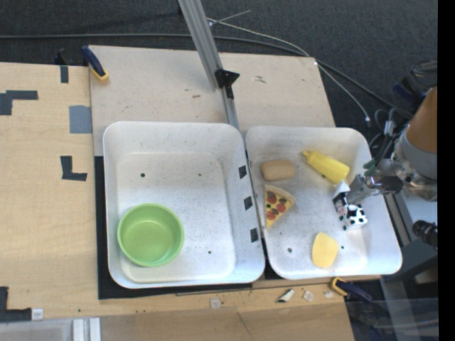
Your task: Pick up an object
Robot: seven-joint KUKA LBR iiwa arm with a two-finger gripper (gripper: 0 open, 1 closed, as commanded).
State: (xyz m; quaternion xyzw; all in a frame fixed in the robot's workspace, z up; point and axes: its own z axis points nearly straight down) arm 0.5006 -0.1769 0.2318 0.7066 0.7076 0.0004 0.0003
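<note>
Where the right bin [323, 137] meets its right wall, the gripper [348, 206] is seen low over the floor, and a small black-and-white die [356, 219] is seen just below its tip. Whether the die is touched or held cannot be told, and the state of the pincer cannot be made out. A yellow bottle [327, 165] is laid at a slant just up and left of the gripper. A tan bread roll [277, 170] is placed near the bin's left wall, with a pizza slice [276, 205] just below it. A yellow wedge [325, 251] is set near the bin's front edge. The arm [419, 148], grey with an orange band, is brought in from the right over the bin's rim. In the left bin [170, 137], a green bowl [150, 234] is set in the front left corner. A metal pole [206, 41] is slanted across the bench above the two bins.
</note>
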